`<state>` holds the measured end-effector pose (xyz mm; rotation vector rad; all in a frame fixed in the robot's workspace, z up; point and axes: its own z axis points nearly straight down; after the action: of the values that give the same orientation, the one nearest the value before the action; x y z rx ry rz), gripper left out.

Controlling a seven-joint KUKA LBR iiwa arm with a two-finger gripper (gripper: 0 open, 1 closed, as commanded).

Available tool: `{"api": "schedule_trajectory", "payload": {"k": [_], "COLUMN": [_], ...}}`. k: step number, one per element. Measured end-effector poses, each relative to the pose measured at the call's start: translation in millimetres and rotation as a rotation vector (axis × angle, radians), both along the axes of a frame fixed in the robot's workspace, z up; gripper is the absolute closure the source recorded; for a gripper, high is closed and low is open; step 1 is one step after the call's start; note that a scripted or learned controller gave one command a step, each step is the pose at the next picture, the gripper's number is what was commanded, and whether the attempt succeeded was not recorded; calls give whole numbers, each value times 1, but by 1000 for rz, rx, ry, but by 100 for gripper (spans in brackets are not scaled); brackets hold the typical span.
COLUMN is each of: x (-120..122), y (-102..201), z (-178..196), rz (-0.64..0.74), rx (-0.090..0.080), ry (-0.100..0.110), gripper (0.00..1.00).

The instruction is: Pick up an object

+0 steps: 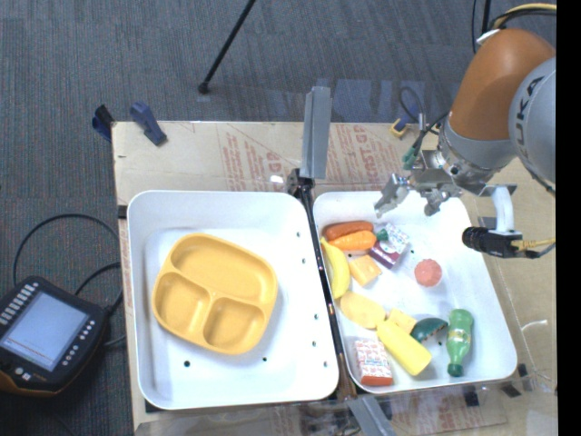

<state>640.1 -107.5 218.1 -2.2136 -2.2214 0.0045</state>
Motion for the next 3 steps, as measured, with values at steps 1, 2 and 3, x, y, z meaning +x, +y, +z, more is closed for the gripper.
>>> {"api": "schedule_trajectory", "payload": {"k": [1, 2, 3], "x": [-24, -20, -26], "y": [-8, 31, -11], "z": [-119, -28, -122], "rz": [29, 164, 374], "rx": [-1, 0, -5], "ry": [-6, -10, -18], "gripper": [0, 0, 0]}}
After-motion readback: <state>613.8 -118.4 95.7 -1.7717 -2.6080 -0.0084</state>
